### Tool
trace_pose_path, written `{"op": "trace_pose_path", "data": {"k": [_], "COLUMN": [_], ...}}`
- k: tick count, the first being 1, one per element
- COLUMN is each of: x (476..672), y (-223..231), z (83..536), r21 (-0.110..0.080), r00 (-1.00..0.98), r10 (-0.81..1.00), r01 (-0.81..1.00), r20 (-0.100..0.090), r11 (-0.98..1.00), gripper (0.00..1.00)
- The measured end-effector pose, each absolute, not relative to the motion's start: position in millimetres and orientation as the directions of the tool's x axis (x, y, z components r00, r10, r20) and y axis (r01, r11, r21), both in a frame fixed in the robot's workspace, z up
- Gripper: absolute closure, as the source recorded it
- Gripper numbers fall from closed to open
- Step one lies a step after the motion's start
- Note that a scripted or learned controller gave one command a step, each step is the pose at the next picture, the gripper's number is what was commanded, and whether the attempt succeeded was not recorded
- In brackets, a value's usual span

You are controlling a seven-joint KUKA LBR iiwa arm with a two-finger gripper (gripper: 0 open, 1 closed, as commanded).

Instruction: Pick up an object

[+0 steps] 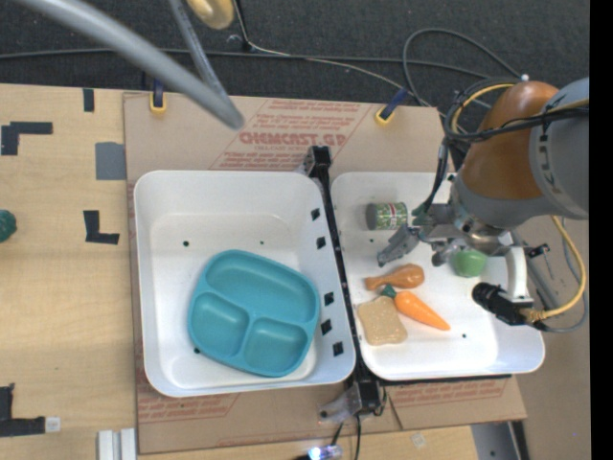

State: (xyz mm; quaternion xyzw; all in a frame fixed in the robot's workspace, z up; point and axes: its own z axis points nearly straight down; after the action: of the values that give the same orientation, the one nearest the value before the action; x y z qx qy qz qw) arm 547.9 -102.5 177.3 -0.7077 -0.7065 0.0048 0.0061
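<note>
**binwatcher:** So where's it at? Looks to me like nothing's been picked yet. The arm (512,151) is hanging over the right bin (517,357), and the gripper (419,242) sits low near the middle of it. I honestly can't make out the business end well enough to say how it's set or whether it has anything. Nothing looks lifted, though.

**gearhead42:** Agreed, I'd call it the approach stage, with the whole grab and lift left to do. Candidates are all in that right bin: a small can (387,216) lying on its side near the back wall, a drumstick (397,278) just below the gripper, a carrot (422,310) touching or nearly touching it, a slice of bread (381,322) right beside both, and a green thing (468,262) half hidden under the wrist.

**binwatcher:** Which one's it going for?

**gearhead42:** My guess is the can or the drumstick, since they're nearest. The crowding is the problem: drumstick, carrot and bread are bunched up, so a grab could nudge the neighbours. The can may roll too.

**binwatcher:** Left bin (153,257) just has a teal tray (252,312), well apart and not in the way. The black divider (329,257) between the bins is near the can, though.
</note>
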Motion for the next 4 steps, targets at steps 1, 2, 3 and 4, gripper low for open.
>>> {"op": "trace_pose_path", "data": {"k": [1,2,3,4], "x": [551.1,549.7,553.7,558.7], "y": [-102.3,-102.7,-109.0,-108.9], "z": [184.4,141.0,97.3,113.9], "r21": [-0.002,-0.005,0.015,0.032], "r00": [-0.002,-0.001,0.004,0.002], "r10": [1.000,1.000,1.000,1.000], "r01": [1.000,1.000,1.000,0.999], "r20": [0.000,0.000,-0.014,-0.016], "r11": [0.002,0.001,-0.003,-0.002], "gripper": [0.00,0.00,0.00,1.00]}}
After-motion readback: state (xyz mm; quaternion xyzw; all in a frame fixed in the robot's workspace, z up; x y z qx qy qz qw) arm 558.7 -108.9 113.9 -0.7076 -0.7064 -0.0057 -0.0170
